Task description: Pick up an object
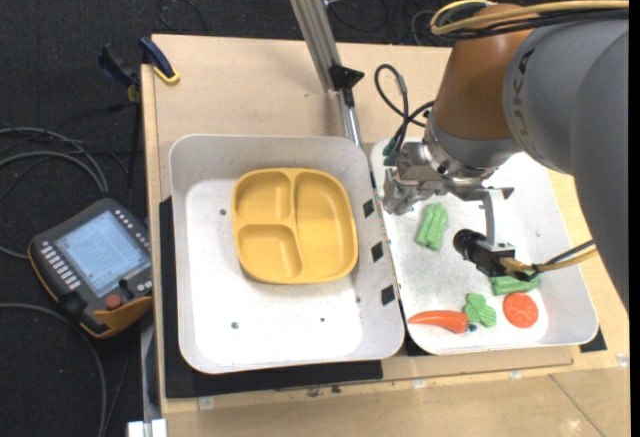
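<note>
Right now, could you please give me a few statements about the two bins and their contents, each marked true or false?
1. The yellow plate lies in the left bin. True.
2. The plate has three compartments. True.
3. The green block sits on the plate. False: it lies in the right bin, near the gripper.
4. The carrot lies near the right bin's front edge. True.
5. The red-orange round piece is in the left bin. False: it is in the right bin.
</note>
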`<state>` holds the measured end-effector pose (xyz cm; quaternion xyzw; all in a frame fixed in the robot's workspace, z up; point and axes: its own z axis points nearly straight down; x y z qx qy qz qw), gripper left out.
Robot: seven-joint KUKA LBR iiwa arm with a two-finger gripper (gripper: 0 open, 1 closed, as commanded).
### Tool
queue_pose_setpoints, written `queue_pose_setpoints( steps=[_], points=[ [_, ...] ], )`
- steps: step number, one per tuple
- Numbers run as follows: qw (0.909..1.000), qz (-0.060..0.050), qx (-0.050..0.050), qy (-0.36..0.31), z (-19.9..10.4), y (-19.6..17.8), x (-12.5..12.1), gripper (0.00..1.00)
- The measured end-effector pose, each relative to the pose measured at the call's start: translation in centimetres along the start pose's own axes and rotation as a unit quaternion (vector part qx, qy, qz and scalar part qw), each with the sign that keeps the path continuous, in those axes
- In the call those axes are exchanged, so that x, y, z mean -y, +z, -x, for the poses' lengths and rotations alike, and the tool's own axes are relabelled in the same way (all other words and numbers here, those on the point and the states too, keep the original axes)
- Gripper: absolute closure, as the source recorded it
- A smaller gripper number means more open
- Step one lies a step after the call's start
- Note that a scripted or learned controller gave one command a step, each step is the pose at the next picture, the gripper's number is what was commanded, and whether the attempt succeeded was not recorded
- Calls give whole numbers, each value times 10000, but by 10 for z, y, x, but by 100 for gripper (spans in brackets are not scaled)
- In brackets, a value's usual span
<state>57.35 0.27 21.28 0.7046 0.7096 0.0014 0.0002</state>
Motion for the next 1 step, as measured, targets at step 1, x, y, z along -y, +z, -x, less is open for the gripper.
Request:
queue_pose_setpoints(
  steps=[1],
  points=[
    [10000,-3,-4,-9,-59,-14,-6,100]
  ],
)
